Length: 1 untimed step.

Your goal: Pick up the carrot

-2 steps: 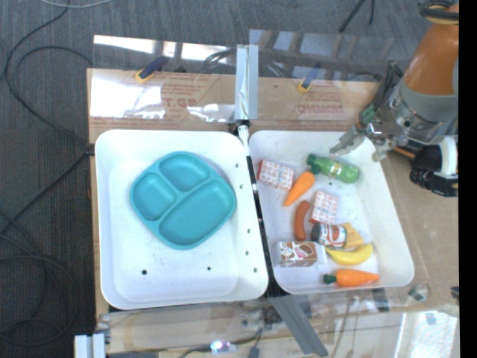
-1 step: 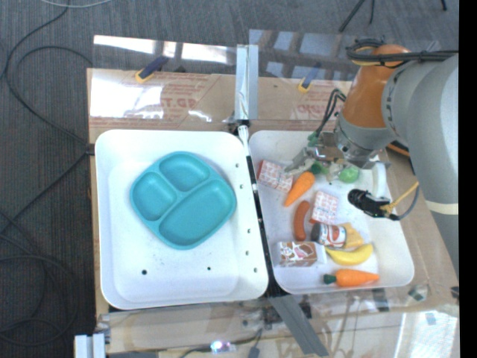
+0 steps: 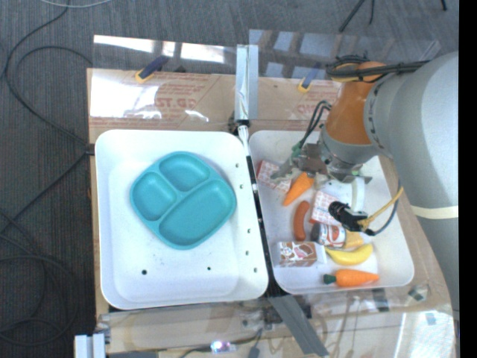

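The arm is reaching in from the right & the gripper (image 3: pixel 309 171) is sitting low in the right bin (image 3: pixel 402 271), right by a carrot (image 3: pixel 297 188). Can't tell if it's open or shut. A 2nd carrot (image 3: pixel 356 277) is lying at the front by a banana (image 3: pixel 350 255). A blue plate (image 3: pixel 183 198) is sitting in the left bin (image 3: pixel 112 267).
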Each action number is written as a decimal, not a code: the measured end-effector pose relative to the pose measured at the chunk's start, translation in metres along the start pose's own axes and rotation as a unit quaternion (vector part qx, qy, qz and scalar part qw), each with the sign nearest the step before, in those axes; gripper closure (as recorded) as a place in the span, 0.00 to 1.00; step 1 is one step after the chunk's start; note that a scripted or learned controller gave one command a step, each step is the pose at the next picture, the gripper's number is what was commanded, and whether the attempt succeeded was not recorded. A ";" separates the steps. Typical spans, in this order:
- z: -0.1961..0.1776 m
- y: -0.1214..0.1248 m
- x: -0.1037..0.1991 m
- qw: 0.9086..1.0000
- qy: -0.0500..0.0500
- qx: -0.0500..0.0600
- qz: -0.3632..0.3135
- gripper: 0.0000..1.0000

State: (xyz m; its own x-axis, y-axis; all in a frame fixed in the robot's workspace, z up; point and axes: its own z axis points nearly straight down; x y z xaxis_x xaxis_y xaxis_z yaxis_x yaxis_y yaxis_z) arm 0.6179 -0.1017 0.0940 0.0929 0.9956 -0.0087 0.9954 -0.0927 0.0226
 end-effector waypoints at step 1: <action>-0.011 0.003 0.001 1.000 0.002 -0.003 -0.001 1.00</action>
State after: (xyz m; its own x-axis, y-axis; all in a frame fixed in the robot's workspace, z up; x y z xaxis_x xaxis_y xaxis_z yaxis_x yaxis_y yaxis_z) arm 0.6212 -0.1007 0.1054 0.0911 0.9958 -0.0053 0.9955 -0.0909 0.0283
